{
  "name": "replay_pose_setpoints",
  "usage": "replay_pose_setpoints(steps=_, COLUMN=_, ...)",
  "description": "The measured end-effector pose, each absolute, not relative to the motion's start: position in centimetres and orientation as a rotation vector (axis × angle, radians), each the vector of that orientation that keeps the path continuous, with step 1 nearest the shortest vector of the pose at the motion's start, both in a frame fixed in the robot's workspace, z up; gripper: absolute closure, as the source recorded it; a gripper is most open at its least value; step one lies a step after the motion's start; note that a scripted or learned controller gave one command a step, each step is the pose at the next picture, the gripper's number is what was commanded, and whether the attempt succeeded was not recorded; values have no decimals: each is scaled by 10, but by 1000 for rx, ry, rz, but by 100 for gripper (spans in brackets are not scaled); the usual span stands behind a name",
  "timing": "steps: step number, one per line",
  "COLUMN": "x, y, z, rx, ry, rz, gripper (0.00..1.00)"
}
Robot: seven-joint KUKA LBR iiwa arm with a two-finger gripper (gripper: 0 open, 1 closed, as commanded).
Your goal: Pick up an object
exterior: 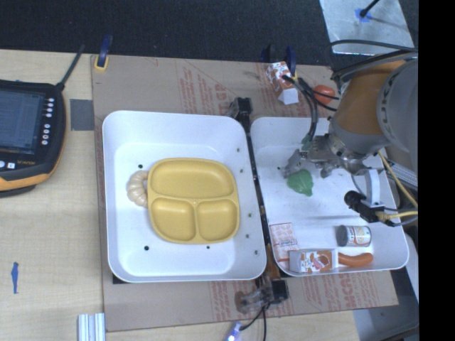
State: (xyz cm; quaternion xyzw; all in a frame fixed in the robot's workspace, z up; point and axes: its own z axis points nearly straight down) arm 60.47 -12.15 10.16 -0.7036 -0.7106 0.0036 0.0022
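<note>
The gripper [307,163] is hanging low over the right bin [279,135], and a green leafy toy [301,182] is lying just below its tips, though whether it is clenched or released cannot be told (the wrist is blocking the view). A small can [354,235], a carrot [353,259] and a snack box [311,261] are lying further toward the bin's near edge, while a yellow divided tray [193,199] is sitting in the left bin [128,130], well to the gripper's left.

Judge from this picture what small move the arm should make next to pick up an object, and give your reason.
Probably a short descent straight onto the green object in the right bin. The gripper hovers just above and beside it, and that object lies apart from the small can and the packets along the near wall.
</note>
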Motion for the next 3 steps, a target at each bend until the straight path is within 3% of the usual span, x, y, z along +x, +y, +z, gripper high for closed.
replay_pose_setpoints(steps=1, x=614, y=-95, z=92, rx=-2212, ry=-2226, rz=6, gripper=0)
replay_pose_setpoints(steps=2, x=620, y=-118, z=92, rx=-2218, ry=-2224, rz=3, gripper=0)
replay_pose_setpoints(steps=3, x=600, y=-111, z=92, rx=-2216, ry=-2223, rz=6, gripper=0)
